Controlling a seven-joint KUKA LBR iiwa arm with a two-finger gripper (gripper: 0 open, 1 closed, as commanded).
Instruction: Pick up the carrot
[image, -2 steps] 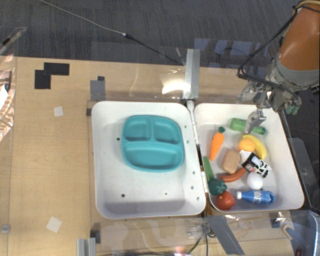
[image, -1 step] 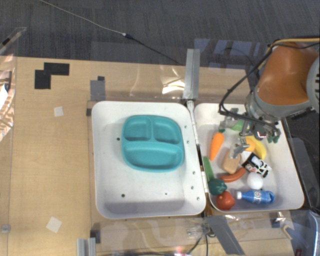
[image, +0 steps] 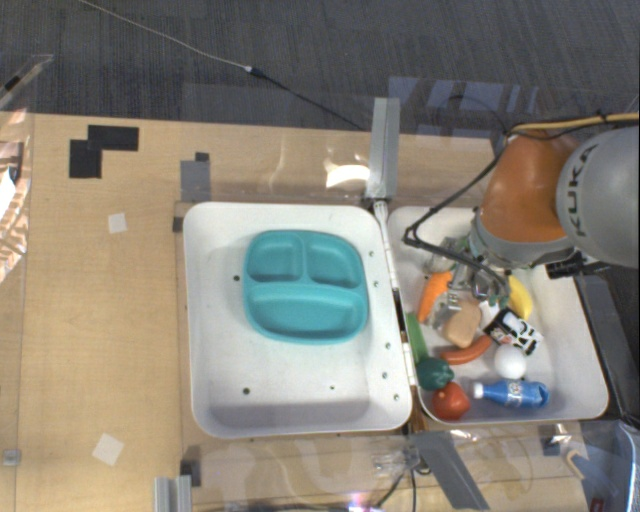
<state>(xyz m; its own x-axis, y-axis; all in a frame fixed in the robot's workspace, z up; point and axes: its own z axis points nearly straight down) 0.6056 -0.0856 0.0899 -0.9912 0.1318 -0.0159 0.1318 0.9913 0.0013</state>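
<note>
Lying tilted in the right shallow white bin, close to its left wall, the small orange carrot points its lower end toward that wall. Just beside the carrot's right side hangs the metal two-finger gripper of the grey arm with the orange band; whether the claw is wide or narrow cannot be told. Below the gripper sit a tan bread-like piece, a red sausage, a yellow banana, a white ball, a blue bottle, a red tomato and a dark green vegetable. In the left white bin rests a teal compartment tray.
</note>
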